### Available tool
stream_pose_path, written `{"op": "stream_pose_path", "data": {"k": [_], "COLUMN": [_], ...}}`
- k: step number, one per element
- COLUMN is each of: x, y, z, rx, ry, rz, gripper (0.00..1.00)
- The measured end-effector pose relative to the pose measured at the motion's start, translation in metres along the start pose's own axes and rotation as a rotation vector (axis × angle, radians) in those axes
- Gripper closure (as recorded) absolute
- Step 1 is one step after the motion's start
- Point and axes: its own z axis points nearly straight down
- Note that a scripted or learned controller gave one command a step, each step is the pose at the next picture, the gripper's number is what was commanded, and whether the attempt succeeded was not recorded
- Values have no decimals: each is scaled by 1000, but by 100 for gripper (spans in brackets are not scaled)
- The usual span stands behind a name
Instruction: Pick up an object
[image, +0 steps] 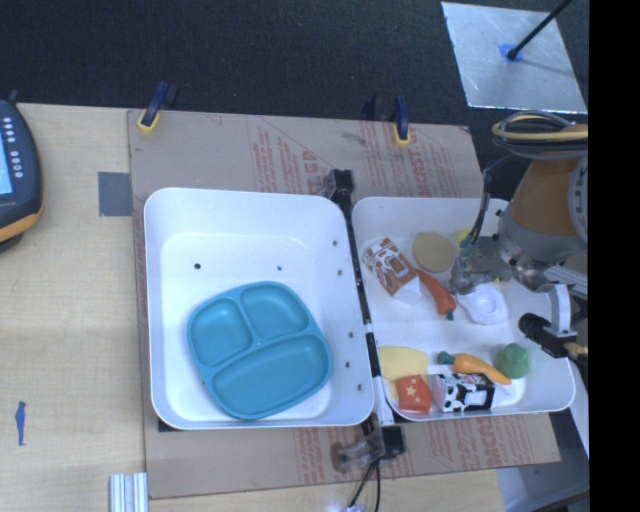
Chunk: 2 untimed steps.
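1. My hand (478, 272) hangs low in the right bin (400, 212), among the toy food.
2. Its opening: I cannot tell.
3. A white object (486, 306) lies just beside it, an orange carrot (437, 294) close left.

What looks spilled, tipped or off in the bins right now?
Nothing spilled. The blue plate lies flat but skewed in the left bin. In the right bin the toys sit in a loose heap, and the gripper is low among them by the carrot.
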Motion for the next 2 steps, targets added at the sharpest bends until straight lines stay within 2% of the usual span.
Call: {"op": "stream_pose_path", "data": {"k": [1,2], "x": [-17,-7], "y": [11,-30], "z": [-72,2], "rx": [-14,-3], "ry": [-3,1], "rz": [-1,-3], "gripper": [100,100]}}
